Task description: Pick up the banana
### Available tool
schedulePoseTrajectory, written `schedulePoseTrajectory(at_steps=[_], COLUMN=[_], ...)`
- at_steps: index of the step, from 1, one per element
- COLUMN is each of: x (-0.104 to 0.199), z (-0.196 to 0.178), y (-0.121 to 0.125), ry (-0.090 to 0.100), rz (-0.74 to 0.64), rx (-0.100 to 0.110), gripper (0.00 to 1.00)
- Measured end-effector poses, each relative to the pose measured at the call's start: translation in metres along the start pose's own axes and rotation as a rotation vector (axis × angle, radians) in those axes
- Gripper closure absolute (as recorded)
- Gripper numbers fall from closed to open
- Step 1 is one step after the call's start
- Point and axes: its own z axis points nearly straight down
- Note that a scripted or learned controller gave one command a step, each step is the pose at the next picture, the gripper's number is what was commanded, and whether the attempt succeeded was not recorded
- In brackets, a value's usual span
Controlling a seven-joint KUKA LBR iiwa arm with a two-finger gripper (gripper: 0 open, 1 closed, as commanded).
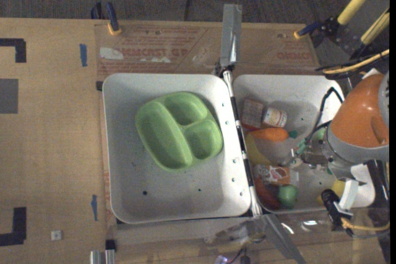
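Note:
The banana (pixel 257 154) lies in the right bin (pixel 309 109), near its left wall, and just a pale yellow stretch of it shows below an orange carrot (pixel 270 134). My gripper (pixel 307 156) hangs low over the middle of the right bin, to the right of the banana and apart from it. The grey arm with its orange band (pixel 364 115) covers the bin's right side. Nothing is visibly held.
A green divided plate (pixel 179 130) sits in the left bin (pixel 124 195). The right bin also holds a small jar (pixel 275 116), a brown packet (pixel 252 112), a printed packet (pixel 278 175), a green round fruit (pixel 286 195), a red item (pixel 268 196) and a yellow piece (pixel 339 186).

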Motion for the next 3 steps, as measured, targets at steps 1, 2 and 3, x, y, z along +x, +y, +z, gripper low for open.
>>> schedulePoseTrajectory(at_steps=[1, 2, 3], x=[0.054, 0.022, -0.033], z=[-0.095, -0.177, -0.108], y=[-0.011, 0.115, 0.051], ry=[-0.005, -0.007, -0.003], rz=[0.531, 0.762, 0.446], rx=[0.018, 0.017, 0.021], gripper=[0.00, 0.00, 0.00])
